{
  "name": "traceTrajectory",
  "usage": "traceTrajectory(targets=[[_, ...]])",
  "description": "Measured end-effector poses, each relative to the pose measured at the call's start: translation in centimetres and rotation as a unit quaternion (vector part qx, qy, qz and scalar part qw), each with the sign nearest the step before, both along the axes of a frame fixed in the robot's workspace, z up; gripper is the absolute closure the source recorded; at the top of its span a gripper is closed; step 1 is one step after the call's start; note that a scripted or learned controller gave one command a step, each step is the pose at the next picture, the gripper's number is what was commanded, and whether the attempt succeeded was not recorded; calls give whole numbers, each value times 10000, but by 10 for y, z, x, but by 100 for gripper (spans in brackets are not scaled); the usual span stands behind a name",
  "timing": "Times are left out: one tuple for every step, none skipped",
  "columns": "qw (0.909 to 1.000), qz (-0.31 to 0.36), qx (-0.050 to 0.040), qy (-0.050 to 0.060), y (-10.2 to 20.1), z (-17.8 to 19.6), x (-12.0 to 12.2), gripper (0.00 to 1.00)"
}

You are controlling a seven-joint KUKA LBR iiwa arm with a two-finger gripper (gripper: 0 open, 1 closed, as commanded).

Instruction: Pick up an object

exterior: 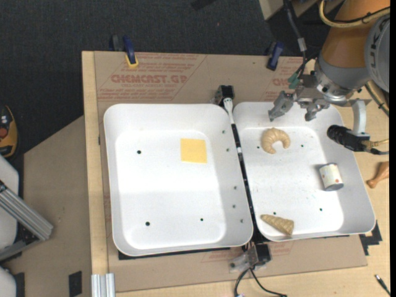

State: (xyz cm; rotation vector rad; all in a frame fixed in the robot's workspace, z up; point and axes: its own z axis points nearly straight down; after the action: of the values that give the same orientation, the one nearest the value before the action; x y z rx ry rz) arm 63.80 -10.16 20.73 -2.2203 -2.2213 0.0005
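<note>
Above the right bin's [346, 218] far edge our gripper [298, 107] hovered, fingers spread and holding nothing. The croissant [275, 139] lay just below it; we judged the approach underway, needing descent onto it next.

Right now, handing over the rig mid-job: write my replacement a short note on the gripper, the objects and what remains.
Two-finger gripper: open, holding nothing, above the far edge of the right white bin.
Right bin holds a tan croissant just below the gripper, a small white cylinder and a tan cone-shaped piece.
Left white bin holds a flat yellow square.
Done: nothing picked.
Left: descend, grasp, lift; the croissant looks nearest.
</note>
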Motion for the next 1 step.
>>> traceTrajectory(targets=[[10000, 5, -3, -18, 0, 11, 1, 100]])
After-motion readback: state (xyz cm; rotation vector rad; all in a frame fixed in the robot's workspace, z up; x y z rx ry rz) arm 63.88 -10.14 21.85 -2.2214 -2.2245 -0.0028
